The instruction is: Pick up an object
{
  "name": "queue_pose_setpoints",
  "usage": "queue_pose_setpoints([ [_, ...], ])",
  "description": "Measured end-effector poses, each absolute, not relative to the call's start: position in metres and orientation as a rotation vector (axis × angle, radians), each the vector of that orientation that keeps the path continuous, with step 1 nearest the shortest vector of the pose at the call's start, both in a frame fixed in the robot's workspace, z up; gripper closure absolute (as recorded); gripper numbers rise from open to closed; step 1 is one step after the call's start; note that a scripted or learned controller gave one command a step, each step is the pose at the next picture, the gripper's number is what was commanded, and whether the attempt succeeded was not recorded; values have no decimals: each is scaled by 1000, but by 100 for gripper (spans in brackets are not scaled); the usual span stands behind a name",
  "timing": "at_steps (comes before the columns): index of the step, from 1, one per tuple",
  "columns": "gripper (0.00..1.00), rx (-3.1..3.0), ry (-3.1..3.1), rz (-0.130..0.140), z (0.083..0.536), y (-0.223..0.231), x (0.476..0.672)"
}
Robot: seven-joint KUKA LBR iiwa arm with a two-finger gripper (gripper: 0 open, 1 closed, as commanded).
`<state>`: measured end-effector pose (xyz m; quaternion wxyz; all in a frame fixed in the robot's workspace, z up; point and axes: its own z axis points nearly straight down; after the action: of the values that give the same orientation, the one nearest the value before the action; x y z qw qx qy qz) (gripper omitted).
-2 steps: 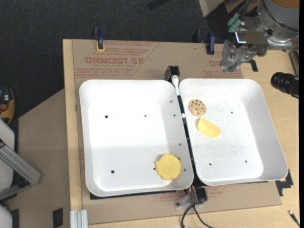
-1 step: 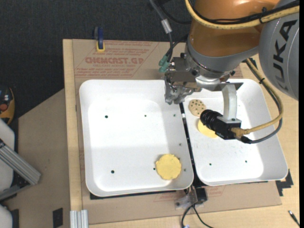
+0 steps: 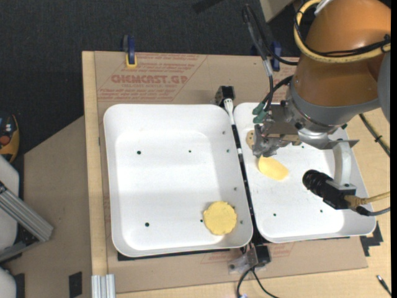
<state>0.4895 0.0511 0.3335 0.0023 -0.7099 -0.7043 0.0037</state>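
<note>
Bins, shallow and white, lie side by side: the left bin [image 3: 161, 179] and the right bin [image 3: 298, 219]. The grey arm [image 3: 335, 61] hangs over the right bin, its gripper [image 3: 265, 151] just above a yellow oval piece [image 3: 274, 169]; whether the jaws are open or closed cannot be told. A yellow round disc [image 3: 220, 218] lies in the left bin's near right corner.

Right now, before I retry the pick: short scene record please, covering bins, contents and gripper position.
left bin: one round yellow disc, lower right corner in the view
right bin: yellow oval piece near the left wall; small tan thing behind it, partly hidden
gripper: over the right bin, right at the oval piece's upper edge
grasp: cannot tell
</note>
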Motion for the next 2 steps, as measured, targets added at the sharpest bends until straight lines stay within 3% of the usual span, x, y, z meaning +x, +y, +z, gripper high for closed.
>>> queue_pose_setpoints([
  [1,100,-2224,-2233,-26,477,88,487],
  [2,100,-2210,-2223,16,354,150,498],
])
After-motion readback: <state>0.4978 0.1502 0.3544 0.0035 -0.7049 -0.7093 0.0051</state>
